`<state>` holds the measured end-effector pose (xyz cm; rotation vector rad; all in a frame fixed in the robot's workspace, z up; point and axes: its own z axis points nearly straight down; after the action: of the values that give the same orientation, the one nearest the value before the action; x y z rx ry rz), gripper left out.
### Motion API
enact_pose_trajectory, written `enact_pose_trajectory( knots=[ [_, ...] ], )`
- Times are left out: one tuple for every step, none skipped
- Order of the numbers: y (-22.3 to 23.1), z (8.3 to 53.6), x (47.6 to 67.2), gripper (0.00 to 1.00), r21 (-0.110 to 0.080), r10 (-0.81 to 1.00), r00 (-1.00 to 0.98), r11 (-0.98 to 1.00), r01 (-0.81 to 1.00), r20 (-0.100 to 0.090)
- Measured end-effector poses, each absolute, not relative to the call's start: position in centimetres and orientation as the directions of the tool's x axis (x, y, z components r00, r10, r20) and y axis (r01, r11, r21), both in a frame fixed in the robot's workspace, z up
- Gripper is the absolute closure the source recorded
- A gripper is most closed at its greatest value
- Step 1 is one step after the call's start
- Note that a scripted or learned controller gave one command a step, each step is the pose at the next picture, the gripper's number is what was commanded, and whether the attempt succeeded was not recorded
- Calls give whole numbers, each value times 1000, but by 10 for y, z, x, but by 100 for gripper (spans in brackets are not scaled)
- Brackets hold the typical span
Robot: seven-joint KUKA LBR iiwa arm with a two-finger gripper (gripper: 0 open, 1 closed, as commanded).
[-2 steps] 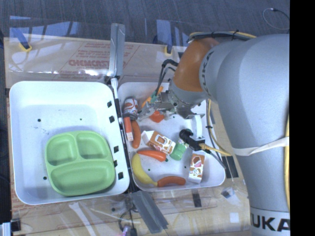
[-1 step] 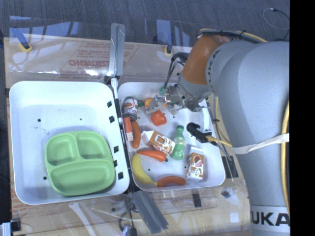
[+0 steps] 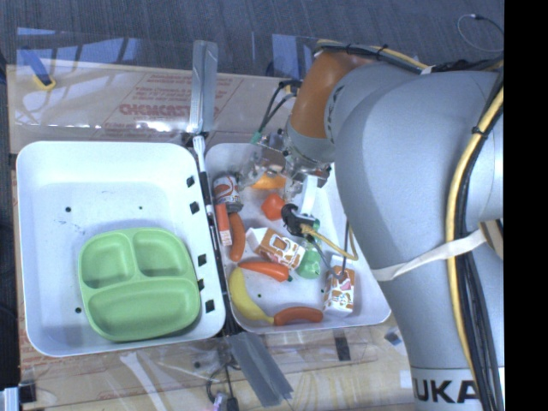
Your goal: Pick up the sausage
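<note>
**Sausage waits at the front of the right bin**

The sausage lies along the right bin's front wall, touching the banana. The tool hovers over the bin's back end, well apart from it; whether it is open I cannot tell. Best come straight down, gripping across its narrow width, clear of the juice carton.

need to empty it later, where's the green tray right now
The green tray lies in the left bin, toward its near edge.
</note>
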<state>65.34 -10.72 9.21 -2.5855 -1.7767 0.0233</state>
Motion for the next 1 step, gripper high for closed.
enact_pose_trajectory(
  knots=[
    [-111,92,607,0,-2,986,169,-169,986,-2]
  ],
)
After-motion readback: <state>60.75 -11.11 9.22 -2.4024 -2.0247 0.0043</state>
